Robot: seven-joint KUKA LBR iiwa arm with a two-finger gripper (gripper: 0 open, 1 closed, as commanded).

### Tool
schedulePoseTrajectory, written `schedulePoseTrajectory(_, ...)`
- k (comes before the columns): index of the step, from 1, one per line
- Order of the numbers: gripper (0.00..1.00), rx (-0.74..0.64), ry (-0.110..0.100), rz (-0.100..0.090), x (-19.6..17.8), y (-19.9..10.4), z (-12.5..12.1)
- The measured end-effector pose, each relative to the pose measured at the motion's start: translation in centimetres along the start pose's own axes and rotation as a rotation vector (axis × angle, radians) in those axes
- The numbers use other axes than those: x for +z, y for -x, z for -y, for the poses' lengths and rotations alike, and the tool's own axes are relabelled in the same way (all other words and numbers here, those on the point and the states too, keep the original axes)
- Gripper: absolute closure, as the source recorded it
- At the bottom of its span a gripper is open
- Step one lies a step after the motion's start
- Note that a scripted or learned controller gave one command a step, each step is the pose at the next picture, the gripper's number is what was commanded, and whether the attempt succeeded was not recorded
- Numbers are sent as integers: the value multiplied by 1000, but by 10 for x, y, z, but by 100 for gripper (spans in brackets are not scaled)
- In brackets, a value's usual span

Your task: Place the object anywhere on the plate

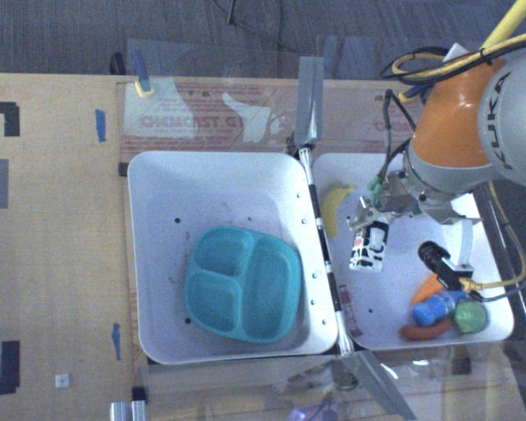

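Camera view: plate (pixel 243 283) (teal), toys (pixel 438 309) apart

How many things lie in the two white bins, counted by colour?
Teal plate: 1
Yellow thing: 1
Black-and-white thing: 1
Orange thing: 1
Blue thing: 1
Green ball: 1
Red thing: 1
Total: 7

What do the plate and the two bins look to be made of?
Plate: probably moulded plastic, matte teal; the colour is even, the dividers are soft and rounded, and there is no glare. Left bin and right bin: probably thin formed plastic, smooth white with a slight sheen; the corners are rounded, with small dark holes. Painted metal cannot be ruled out.
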State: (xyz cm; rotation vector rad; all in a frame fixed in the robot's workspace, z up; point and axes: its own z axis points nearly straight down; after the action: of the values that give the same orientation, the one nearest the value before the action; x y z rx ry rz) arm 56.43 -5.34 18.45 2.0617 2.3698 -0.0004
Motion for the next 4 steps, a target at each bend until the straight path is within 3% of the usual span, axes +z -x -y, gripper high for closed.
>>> schedulePoseTrajectory(1,100,-244,1,-1,33,71,9)
schedulePoseTrajectory(2,100,-326,3,1,-12,30,4)
schedulePoseTrajectory(3,100,-409,0,-1,0,-24,12)
schedulePoseTrajectory(4,100,-554,1,-1,-1,-102,17)
